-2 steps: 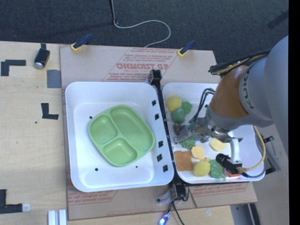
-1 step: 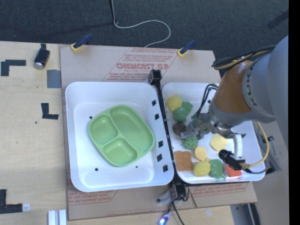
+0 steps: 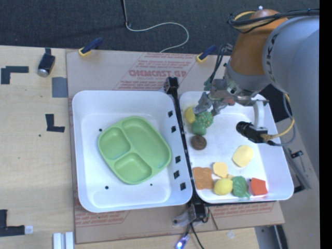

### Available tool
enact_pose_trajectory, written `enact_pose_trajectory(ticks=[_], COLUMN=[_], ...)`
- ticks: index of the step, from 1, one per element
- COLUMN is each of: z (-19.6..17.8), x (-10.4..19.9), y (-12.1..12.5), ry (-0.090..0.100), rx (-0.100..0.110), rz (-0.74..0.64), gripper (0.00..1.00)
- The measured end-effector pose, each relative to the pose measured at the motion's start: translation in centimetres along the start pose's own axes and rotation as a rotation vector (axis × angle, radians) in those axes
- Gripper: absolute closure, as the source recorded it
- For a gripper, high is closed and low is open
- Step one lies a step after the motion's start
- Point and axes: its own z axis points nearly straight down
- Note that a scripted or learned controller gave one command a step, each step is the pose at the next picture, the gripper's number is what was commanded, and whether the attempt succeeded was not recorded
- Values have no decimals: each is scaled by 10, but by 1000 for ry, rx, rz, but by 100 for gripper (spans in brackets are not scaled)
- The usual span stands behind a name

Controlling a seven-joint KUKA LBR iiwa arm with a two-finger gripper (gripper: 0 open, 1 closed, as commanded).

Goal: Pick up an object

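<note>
My gripper hangs over the upper left corner of the right bin. Directly below its tip lies a green broccoli-like piece, touching or nearly touching the gripper. A yellow piece lies against the broccoli's left side by the bin wall. Just below them rests a brown round piece. The arm's wrist hides part of the bin's top edge.
Further toys in the right bin: a pale yellow lump, an orange slab, a small orange piece, a yellow ball, a green piece and a red cube. The left bin holds a green divided plate.
</note>
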Motion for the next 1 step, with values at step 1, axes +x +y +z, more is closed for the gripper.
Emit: enact_pose_trajectory(ticks=[1], z=[-48], x=[56], y=[-61], ry=[2], rx=[15], rz=[3], gripper=[100])
